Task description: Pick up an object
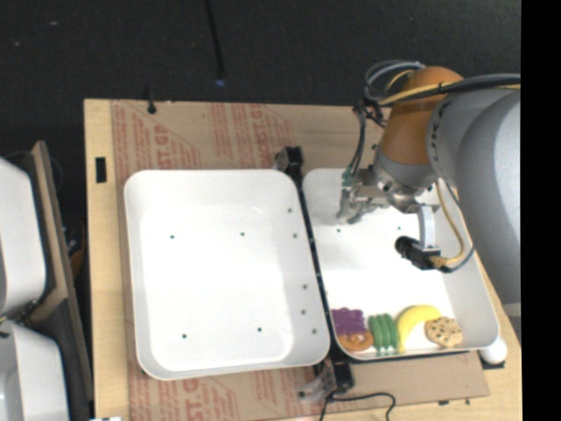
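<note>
Right, my gripper (352,207) sits well apart from the toy food (394,327) at five o'clock; finger state I cannot tell.

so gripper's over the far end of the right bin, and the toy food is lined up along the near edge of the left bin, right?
Not quite. The camera view shows the toy food, namely purple grapes, green item, banana and cookie, along the near edge of the right bin, not the left bin. The gripper is indeed over the right bin's far end.
</note>
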Motion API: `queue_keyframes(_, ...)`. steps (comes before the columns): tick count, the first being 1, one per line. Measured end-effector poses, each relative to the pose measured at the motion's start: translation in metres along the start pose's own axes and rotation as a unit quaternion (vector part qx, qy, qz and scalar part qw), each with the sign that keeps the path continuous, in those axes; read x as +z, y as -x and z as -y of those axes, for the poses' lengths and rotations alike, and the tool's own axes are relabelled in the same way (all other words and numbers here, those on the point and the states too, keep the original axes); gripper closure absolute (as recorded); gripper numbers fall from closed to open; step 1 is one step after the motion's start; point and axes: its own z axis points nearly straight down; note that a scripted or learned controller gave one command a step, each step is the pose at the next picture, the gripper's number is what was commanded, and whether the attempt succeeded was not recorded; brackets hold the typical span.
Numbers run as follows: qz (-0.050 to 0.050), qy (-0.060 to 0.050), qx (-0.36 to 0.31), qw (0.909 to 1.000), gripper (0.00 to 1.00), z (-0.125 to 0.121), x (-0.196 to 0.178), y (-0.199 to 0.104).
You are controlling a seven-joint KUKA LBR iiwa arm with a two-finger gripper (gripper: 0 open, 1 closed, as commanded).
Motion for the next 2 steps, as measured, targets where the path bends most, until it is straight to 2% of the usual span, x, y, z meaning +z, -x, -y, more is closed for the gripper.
queue_keyframes(1, 0.0, 0.001, 0.0, 1.0, 1.0, 0.004, -0.045, 0.005)
queue_keyframes(2, 0.0, 0.002, -0.001, 1.0, 1.0, -0.002, -0.106, 0.001)
